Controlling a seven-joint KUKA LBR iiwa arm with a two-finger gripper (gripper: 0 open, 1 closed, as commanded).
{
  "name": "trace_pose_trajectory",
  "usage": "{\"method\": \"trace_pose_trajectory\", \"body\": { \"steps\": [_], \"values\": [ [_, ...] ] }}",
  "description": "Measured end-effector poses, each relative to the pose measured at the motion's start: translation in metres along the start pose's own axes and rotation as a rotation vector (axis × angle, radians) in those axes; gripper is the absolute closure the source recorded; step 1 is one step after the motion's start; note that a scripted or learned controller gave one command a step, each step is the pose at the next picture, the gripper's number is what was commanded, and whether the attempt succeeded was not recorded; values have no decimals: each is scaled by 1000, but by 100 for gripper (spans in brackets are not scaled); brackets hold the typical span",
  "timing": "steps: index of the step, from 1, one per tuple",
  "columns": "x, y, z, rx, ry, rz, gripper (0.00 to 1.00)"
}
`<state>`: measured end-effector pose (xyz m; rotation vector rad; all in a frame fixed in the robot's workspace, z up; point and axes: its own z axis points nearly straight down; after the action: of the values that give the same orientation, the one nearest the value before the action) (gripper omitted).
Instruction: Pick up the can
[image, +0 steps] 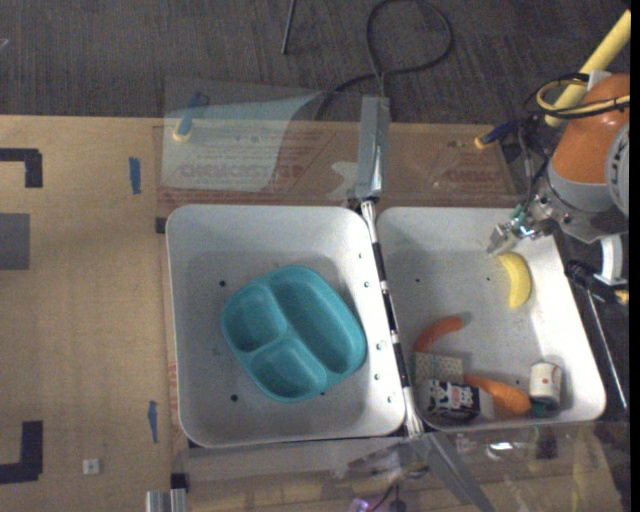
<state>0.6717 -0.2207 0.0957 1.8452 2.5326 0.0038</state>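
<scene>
Camera view, approach step: can (545, 381) upright in right bin's (440, 235) near right corner; gripper (512, 234) at far right edge above banana (516, 279), grip state unreadable, holding nothing visible; next, likely travel toward can.

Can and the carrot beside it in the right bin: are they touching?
Cannot tell. In the camera view the can sits at the carrot's right tip with no clear gap, but the blur hides whether they meet.
</scene>
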Motion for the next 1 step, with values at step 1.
{"method": "trace_pose_trajectory", "body": {
  "steps": [1],
  "values": [
    [-3, -4, -75, 1, 0, 49, 100]
  ]
}}
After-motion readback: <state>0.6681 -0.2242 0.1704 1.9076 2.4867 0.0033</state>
